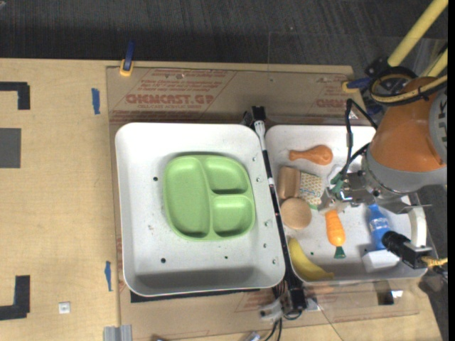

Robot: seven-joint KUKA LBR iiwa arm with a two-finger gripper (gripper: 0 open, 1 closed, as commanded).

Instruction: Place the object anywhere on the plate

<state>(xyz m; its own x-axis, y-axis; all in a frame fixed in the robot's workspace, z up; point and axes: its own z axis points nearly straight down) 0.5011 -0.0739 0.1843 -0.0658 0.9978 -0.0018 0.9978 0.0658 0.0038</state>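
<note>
Only one marking is legible: red print on the brown sheet (284, 84) behind the bins, reading roughly "CHEMCAST GP" (169, 98). The smaller red lines above it and to the right are too fine to read. A blue item (378, 224) in the right bin has a pale patch that may be a label, but its text can't be made out.

Left bin (135, 190), white and shallow: holds a green plate (186, 190) with three compartments, one large at left and two smaller stacked at right. It sits roughly in the middle of the bin.

Right bin (306, 131), white, beside the left one, with a black clip (256, 114) at the top of the seam between them. Contents:
- orange-tan drumstick toy (313, 155) near the far wall
- brown cylinder (288, 183) against the left wall
- speckled piece (310, 187) just beside the cylinder
- tan ball (296, 214) below the cylinder
- carrot (334, 227) with its green tip toward the near wall
- banana (306, 263) along the near-left corner
- white block (377, 260) near the blue item

Gripper (338, 192): over the right bin, between the speckled piece and the carrot's upper end. Whether it is released or clenched cannot be told from this angle. Nothing is visibly in its grasp.

Task object: which one is meant is not clear. The carrot is nearest the gripper, and it lies in the right bin, well apart from the plate.

Bench: scraps of blue tape (95, 99) and black tape marks (18, 94) at left.
</note>
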